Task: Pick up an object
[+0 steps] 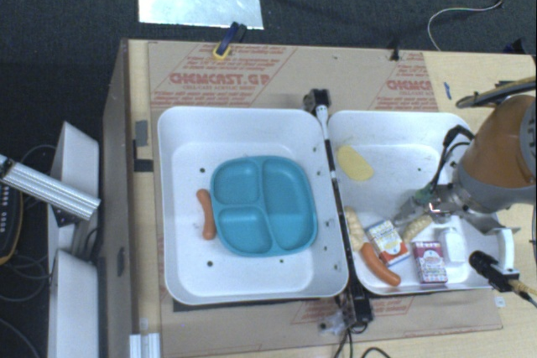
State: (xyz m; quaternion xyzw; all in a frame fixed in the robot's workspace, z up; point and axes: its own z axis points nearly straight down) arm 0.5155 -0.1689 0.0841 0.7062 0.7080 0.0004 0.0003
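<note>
My gripper hangs low over the right bin, coming in from the right edge on the grey arm with its orange band. Just left of and below the gripper lies a small red-and-white box. A darker red carton sits near the bin's front wall, and a white piece is beside it. An orange sausage and a pale beige stick rest along the bin's left wall. Farther back lies a flat yellow piece.
The left bin holds a blue divided plate, and a second orange sausage lies at the plate's left. A black divider clamp sits between the bins at the back. Cardboard surrounds both bins.
</note>
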